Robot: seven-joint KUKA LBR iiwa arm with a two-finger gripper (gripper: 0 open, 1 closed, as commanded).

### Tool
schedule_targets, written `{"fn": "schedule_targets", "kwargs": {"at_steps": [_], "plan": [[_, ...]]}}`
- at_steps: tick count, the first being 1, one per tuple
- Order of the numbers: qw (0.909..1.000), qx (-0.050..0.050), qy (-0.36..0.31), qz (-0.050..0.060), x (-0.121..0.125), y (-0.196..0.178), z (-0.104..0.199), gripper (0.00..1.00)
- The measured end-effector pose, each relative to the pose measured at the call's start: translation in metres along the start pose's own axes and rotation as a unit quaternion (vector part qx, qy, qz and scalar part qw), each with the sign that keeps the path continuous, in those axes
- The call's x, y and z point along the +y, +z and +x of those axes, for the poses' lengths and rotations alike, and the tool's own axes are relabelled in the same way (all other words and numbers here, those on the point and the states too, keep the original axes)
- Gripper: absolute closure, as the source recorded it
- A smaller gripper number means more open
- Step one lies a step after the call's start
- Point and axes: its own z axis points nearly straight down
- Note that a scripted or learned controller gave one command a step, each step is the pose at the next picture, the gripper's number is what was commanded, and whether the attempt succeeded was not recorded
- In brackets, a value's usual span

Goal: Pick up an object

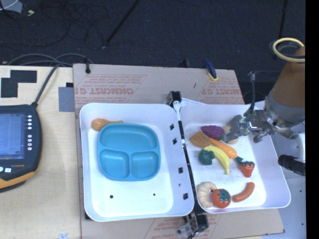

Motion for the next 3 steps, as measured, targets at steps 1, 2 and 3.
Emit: {"fn": "schedule_targets", "kwargs": {"at_steps": [1, 2, 3], "plan": [[1.0, 0.003, 0.001, 0.006, -0.054, 0.077, 0.046, 0.0], [1.0, 0.001, 0.003, 0.003, -0.051, 0.063, 0.042, 1.0], [1.0, 0.0, 0.0, 0.0, -0.062, 0.031, 0.028, 1.0]]}}
